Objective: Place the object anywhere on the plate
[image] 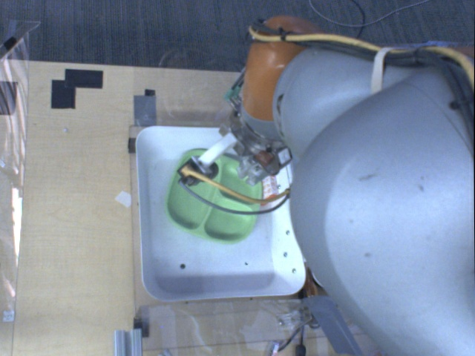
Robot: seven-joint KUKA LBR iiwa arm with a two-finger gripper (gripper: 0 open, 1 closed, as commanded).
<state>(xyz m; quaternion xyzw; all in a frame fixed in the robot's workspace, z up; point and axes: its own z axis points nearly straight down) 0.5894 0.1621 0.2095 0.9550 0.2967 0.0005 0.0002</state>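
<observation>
A light green plate (191,211) with divided compartments lies in the left white bin (215,274), toward its upper middle. My gripper (251,166) hangs low over the plate's upper right part, below the orange wrist band. The wrist and its cables hide the gripper's tips and that part of the plate. A thin dark cable loops across the plate's middle. I cannot make out any object between the fingers or on the bare parts of the plate.
The arm's large grey body covers the right side of the view and the right bin. Black tape marks (74,87) and a small white scrap (122,197) lie on the wooden bench left of the bin. A metal bracket (145,110) stands at the bin's upper left corner.
</observation>
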